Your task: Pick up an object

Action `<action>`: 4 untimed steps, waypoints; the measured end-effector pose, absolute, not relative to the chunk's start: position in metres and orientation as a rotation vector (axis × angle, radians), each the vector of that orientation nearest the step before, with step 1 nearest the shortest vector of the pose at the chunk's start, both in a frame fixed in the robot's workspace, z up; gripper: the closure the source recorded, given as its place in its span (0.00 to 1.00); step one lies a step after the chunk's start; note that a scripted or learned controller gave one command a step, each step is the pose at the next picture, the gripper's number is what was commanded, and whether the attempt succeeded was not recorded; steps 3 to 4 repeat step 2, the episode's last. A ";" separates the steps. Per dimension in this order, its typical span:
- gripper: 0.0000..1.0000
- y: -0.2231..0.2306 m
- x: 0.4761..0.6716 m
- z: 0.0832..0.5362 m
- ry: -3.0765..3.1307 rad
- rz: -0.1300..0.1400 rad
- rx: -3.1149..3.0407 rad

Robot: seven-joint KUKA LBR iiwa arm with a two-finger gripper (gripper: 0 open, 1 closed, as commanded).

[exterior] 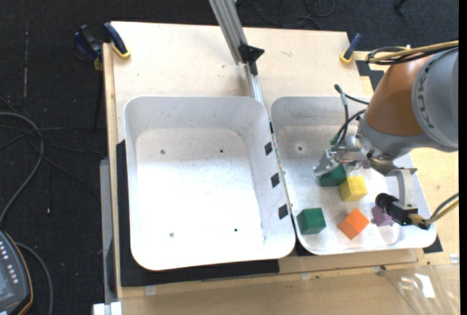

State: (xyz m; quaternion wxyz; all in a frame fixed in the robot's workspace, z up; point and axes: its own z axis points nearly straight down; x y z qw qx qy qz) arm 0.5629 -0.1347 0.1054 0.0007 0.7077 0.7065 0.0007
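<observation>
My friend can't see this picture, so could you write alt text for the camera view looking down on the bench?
A grey and orange robot arm reaches into the right white bin, its gripper low over a dark green block beside a yellow block. Nearer the front lie a green cube, an orange block and a purple piece.

Two bins are set side by side on a bench (182, 58), the left bin (139, 160) filling the centre-left of the frame. In the right bin (292, 117), at lower right, five blocks are gathered: one block (311, 220) near the lower left corner, another (354, 223) to its right, a third (353, 187) above that, a fourth (333, 175) just left of the third, and a fifth (380, 216) at far right.
</observation>
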 end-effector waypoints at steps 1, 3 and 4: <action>1.00 -0.053 0.590 0.200 2.229 0.013 2.206; 1.00 0.038 0.605 0.195 2.234 0.004 2.210; 1.00 0.038 0.605 0.195 2.234 0.004 2.210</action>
